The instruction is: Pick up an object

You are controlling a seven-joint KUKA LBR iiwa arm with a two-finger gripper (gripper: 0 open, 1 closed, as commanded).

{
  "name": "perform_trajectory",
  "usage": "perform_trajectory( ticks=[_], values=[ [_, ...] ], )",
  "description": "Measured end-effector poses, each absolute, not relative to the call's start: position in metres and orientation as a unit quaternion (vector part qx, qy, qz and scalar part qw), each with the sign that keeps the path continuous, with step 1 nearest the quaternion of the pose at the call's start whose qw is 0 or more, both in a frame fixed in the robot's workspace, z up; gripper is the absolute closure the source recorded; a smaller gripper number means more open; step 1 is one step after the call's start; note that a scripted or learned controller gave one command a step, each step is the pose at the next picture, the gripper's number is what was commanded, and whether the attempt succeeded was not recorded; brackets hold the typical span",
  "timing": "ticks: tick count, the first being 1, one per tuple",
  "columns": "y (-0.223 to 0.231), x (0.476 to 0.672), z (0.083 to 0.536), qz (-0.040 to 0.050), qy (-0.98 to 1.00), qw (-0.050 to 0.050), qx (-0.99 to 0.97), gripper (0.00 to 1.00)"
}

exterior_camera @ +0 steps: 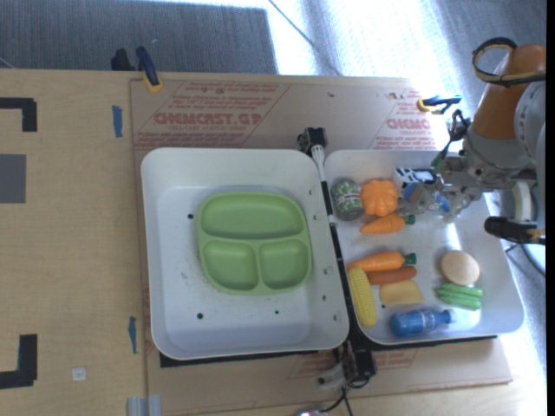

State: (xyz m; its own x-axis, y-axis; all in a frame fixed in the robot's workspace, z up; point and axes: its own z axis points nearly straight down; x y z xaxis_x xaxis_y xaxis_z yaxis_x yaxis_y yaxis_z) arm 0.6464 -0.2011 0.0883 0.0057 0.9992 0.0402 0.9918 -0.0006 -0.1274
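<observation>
Where toys crowd — right bin point(512, 306)

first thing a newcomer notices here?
Probably the green divided plate sitting alone in the left bin. Next, the pile of toy food in the right bin: corn, carrots, a blue bottle. Then the arm's gripper low over that bin's far edge.
</observation>
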Motion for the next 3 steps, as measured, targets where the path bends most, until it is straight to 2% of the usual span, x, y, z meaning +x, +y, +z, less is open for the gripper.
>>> perform_trajectory(
  ticks=[1,2,3],
  values=[
    [-0.205,0.648,0.087,0.0287,-0.705,0.065,-0.705,0.0],
    [-0.205,0.645,0.098,0.0333,-0.706,0.072,-0.704,1.0],
    [-0.205,0.646,0.097,0.0321,-0.706,0.069,-0.705,0.0]
  ],
)
